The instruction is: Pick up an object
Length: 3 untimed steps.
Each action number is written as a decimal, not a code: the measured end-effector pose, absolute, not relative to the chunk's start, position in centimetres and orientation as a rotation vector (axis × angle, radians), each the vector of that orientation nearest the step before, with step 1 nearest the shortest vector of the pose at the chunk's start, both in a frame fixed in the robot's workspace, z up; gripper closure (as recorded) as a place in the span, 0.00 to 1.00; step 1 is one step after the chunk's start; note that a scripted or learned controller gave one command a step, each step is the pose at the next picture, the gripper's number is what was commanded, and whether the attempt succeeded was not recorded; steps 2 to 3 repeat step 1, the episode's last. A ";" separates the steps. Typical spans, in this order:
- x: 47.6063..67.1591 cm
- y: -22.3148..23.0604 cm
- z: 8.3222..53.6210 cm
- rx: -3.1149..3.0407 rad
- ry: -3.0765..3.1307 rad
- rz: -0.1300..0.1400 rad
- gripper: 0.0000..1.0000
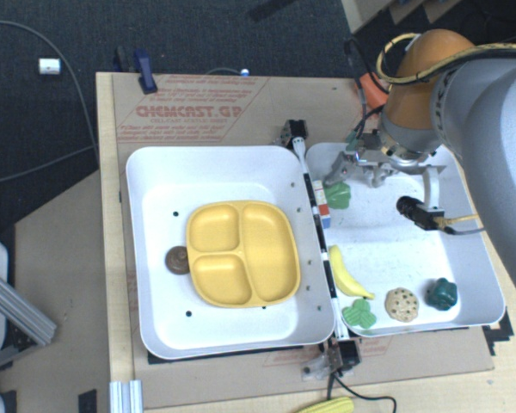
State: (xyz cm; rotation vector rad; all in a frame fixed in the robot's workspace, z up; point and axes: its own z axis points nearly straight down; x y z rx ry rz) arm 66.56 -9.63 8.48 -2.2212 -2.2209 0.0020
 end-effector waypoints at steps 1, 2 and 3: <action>66.6 -9.6 9.5 -2.223 -2.224 -0.001 1.00; 66.6 -9.6 9.5 -2.223 -2.224 -0.001 1.00; 66.6 -9.6 9.5 -2.223 -2.224 -0.001 1.00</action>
